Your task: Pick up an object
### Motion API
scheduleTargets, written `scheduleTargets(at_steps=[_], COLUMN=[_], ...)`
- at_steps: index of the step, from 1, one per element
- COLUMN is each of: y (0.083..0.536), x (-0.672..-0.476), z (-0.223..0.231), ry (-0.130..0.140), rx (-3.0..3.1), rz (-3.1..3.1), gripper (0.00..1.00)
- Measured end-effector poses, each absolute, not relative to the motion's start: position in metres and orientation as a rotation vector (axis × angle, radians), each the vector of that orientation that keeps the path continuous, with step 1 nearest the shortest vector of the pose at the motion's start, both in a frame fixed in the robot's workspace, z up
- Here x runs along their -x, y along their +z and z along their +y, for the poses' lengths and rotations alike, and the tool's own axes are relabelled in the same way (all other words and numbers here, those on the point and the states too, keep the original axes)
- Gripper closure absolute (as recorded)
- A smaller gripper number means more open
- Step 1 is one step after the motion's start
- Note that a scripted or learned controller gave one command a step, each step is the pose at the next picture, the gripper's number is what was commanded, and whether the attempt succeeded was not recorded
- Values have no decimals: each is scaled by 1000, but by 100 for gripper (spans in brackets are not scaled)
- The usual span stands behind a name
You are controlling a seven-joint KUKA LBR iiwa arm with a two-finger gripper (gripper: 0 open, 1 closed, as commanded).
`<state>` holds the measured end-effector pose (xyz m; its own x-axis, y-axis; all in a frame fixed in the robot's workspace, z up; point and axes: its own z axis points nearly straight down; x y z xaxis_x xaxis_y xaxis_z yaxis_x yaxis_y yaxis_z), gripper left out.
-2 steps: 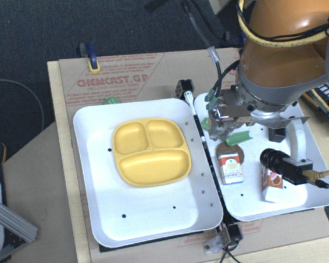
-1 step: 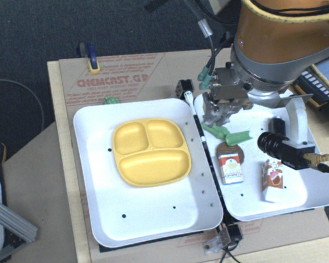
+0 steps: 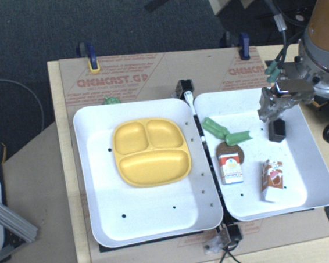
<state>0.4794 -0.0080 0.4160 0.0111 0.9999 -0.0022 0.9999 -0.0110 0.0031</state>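
Observation:
The right bin (image 3: 311,165) holds a green bent piece (image 3: 223,132), a brown round object (image 3: 234,152), a small red and white box (image 3: 231,169) lying against it, and a brown and white carton (image 3: 272,181) nearer the front. My gripper (image 3: 273,123) hangs over the bin's back right part, right of the green piece and behind the carton. Nothing shows in its grasp. A dark block-like part at its tip sits close to the bin floor.
The left bin (image 3: 107,221) carries a yellow divided plate (image 3: 151,151) near its middle. A black bar (image 3: 198,131) runs along the seam between the bins. Blue clamps (image 3: 91,55) hold the board's back edge. Bare bin floor lies right of the carton.

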Motion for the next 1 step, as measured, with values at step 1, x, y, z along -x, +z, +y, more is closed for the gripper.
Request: scheduleTargets(at_steps=[1], y=[425], x=[-490], z=[63], ry=[6], rx=[-2211], rz=[2229], gripper=[100])
